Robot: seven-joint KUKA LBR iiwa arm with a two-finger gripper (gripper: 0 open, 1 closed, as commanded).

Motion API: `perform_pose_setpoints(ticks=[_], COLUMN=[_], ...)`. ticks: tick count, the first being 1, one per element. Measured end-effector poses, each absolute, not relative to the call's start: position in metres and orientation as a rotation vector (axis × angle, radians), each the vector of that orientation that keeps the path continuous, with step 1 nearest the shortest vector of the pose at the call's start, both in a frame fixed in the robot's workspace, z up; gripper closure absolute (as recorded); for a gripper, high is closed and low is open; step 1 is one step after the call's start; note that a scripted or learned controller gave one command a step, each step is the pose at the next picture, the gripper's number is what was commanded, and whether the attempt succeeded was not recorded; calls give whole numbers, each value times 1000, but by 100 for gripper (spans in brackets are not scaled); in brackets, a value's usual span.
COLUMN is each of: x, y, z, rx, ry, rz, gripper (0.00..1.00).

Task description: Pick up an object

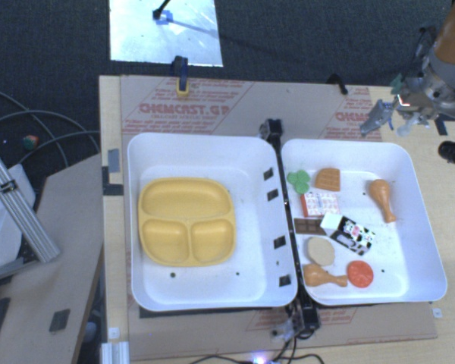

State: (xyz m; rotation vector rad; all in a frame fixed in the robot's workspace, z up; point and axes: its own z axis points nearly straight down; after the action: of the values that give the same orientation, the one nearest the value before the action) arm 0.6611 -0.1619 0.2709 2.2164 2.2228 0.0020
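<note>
Yellow 3-compartment tray (186, 221) in left bin (205, 152); blue-yellow clamp (181, 76) on cardboard sheet (235, 105) behind.

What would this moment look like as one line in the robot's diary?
gripper: above right bin's back edge, open, holding nothing | right bin: toy foods untouched | left bin: yellow divided tray

You see the arm (449, 44) cut off by the frame's upper right corner. Its tool (390, 116) blurs above the worktop's (235, 105) far right edge, finger state unreadable.

Lab: bench (212, 97), aluminium rail (15, 203), cables (38, 120).
</note>
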Motion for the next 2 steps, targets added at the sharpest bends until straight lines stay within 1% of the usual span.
perform_pose_setpoints(ticks=[1, 2], x=[582, 635], y=[-120, -93], z=[102, 159], rx=[2230, 2207], ry=[2233, 2226], rz=[-11, 10], gripper=[0, 0])
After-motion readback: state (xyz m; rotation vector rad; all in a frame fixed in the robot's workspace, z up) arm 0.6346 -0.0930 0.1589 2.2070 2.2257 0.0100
